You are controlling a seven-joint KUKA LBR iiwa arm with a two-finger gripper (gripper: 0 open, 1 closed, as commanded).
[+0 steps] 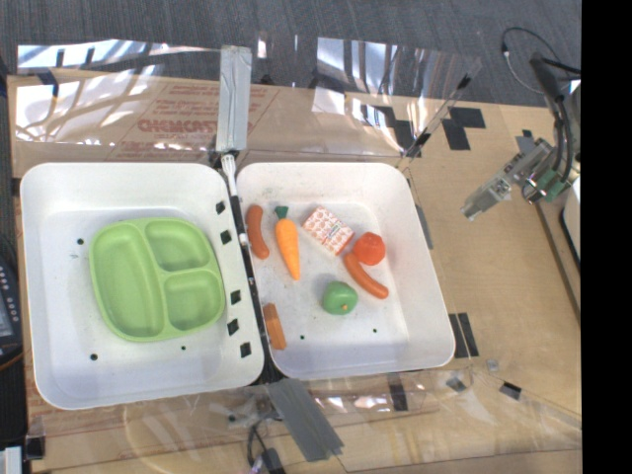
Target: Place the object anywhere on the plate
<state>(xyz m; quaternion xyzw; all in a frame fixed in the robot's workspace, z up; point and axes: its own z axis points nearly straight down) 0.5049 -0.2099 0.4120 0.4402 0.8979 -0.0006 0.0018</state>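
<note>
Toy foods, among them an orange plastic carrot (287,247), lie in the right white bin (420,294); the green divided plate (156,277) waits in the left bin (44,294). Gripper (482,199) hovers over the counter (513,304), well apart; finger state cannot be told

— What's in the left bin (49,265)?
— A green divided plate (156,277), lying flat.
— And the right bin (420,265)?
— A carrot (287,247) near centre, a sausage (257,231) at its nine o'clock, a green apple (340,298) at five o'clock. The gripper (486,198) hangs off at three o'clock, over the bench (504,294).
</note>
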